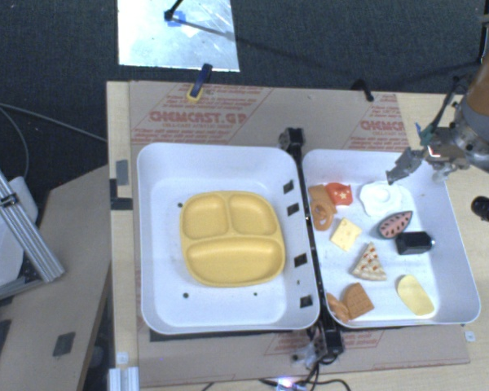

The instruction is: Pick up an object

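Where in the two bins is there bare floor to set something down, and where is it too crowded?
Left bin: bare white floor rings the yellow divided plate, widest along the far edge and left side. Right bin: the toy food crowds the left and middle, from tomato slice to cracker; bare strips lie along the far right wall and under the gripper.

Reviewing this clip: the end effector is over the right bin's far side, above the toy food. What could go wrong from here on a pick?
1. Crowding: the fried egg lies close to the tomato and the sliced fruit, so the end effector may nudge neighbours or catch two at once.
2. The egg, cheese and pizza slice lie flat, so a grasp may slip off.
3. The end effector hangs near the right bin far wall, so a descent there could clip the rim.
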Action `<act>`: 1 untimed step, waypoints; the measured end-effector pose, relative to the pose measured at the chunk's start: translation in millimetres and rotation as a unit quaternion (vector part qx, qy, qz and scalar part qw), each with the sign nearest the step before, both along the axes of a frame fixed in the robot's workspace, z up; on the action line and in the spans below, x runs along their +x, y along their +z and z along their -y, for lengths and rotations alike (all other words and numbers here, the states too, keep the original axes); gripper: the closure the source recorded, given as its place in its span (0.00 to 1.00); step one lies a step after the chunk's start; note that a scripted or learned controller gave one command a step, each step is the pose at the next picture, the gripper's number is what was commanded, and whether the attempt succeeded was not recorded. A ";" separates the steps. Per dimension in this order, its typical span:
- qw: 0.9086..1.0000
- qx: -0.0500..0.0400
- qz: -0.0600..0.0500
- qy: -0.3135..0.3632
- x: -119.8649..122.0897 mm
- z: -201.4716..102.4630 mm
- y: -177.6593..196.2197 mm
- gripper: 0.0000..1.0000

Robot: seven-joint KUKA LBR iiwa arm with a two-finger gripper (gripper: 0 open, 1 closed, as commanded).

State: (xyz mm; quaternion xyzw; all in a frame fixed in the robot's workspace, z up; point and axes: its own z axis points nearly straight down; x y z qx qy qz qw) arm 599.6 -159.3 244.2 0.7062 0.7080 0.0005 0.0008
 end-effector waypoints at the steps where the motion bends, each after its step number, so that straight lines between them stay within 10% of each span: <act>1: 1.000 0.002 -0.002 0.002 -67.6 -66.4 -0.4 0.00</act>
